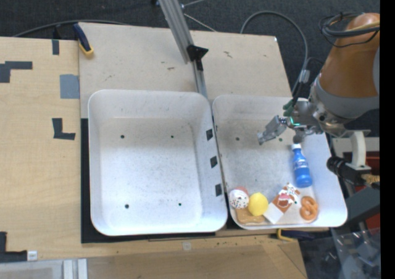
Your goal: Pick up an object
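A lemon (258, 203), egg (239, 199) and pretzel (308, 208) crowd the right bin's (247, 117) near edge. The blue bottle (301, 168) lies lengthwise, cap toward the gripper (269, 134). The gripper's fingers are parted around nothing.

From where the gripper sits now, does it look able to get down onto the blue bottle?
Probably yes. The gripper hangs over the right bin, and the blue bottle lies close by, apart from the other items, nothing covering it.

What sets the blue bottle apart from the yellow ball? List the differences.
Shape: the blue bottle is long and slim, and the yellow ball is round.
Pose: the bottle lies on its side, white cap toward the gripper; the ball sits among other small items.
Place: the bottle lies by the bin's right wall, and the ball by the near wall.
Both rest in the right bin.
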Robot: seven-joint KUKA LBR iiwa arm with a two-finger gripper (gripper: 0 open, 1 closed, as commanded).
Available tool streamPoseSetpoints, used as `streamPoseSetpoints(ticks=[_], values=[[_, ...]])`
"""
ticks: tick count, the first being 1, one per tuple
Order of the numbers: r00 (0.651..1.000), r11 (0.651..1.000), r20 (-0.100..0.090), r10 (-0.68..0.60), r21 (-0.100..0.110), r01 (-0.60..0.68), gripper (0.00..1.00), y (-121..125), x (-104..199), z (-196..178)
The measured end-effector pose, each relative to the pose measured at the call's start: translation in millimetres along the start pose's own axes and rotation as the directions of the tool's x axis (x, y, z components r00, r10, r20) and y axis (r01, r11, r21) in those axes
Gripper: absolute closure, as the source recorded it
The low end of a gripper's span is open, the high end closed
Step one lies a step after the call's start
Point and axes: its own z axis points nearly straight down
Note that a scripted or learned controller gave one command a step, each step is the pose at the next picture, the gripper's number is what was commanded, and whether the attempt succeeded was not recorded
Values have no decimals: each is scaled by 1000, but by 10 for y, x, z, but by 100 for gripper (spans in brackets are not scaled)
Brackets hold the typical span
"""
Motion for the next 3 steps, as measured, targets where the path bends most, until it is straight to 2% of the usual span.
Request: streamPoseSetpoints(ticks=[1, 3], values=[[1000, 1000, 1, 1, 5, -1, 0, 49, -58, 482], [1000, 1000, -1, 0, 7, 0, 0, 156, -41, 1709]])
